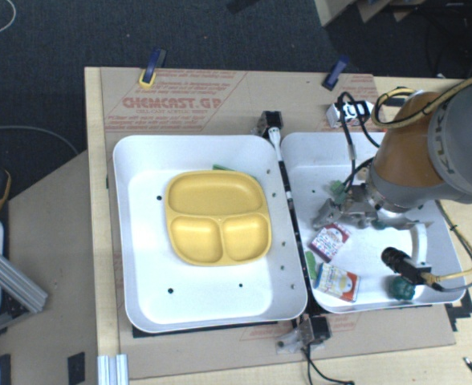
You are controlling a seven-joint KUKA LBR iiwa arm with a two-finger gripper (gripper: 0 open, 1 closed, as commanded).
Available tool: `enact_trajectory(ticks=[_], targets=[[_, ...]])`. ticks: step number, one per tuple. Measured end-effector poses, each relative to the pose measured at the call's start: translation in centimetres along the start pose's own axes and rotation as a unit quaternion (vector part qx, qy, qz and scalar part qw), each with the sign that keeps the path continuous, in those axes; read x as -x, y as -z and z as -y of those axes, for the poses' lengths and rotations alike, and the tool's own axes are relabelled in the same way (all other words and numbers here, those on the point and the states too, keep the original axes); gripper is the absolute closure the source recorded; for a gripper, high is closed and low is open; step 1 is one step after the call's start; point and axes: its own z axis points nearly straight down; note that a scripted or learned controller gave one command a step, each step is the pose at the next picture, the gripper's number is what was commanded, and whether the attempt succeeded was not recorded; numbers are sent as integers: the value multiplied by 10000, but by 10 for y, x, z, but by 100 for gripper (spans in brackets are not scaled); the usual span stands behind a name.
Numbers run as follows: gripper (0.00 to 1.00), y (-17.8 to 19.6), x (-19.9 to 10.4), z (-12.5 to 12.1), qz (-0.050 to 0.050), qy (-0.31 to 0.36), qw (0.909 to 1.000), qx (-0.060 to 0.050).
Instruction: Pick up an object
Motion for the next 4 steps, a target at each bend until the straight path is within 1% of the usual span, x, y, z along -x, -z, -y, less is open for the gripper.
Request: enact_trajectory(ticks=[1, 2, 3, 4], targets=[[100, 12, 0, -1, 6, -8, 10000, 26], [100, 69, 6, 6, 22, -5, 10000, 66], [100, 127, 15, 8, 24, -4, 10000, 70], [100, 143, 15, 7, 19, 5, 10000, 56]])
